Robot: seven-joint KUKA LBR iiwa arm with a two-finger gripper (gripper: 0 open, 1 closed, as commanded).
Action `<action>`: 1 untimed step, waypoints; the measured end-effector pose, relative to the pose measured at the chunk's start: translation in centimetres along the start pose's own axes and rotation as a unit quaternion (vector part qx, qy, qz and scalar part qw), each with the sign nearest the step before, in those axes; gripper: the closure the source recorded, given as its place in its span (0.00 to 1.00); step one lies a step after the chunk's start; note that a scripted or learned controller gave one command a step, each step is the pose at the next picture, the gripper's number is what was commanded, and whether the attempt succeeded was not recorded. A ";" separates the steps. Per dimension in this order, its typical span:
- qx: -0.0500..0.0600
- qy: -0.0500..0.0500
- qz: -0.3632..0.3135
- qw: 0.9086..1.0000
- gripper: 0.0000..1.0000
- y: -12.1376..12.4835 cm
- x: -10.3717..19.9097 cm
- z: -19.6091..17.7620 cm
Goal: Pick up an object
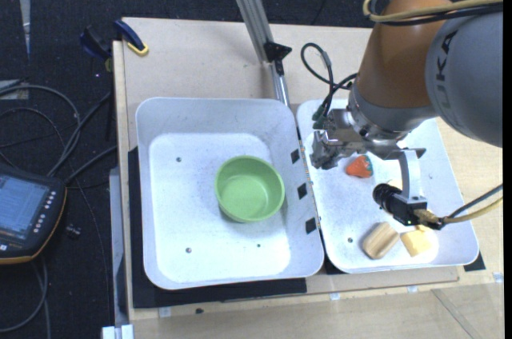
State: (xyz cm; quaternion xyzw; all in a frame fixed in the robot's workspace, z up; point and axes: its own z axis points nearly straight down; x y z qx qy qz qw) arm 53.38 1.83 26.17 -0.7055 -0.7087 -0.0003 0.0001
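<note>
While gripper (326, 156) hovers in rt bin (448, 169), orange obj (360, 167) just beside.

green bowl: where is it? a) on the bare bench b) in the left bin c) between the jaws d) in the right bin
b: the green bowl sits on the floor of the left bin, apart from the orange piece and tan blocks in the right bin.
</note>
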 end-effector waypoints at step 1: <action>0.001 0.000 0.000 1.000 1.00 -0.7 4.3 1.4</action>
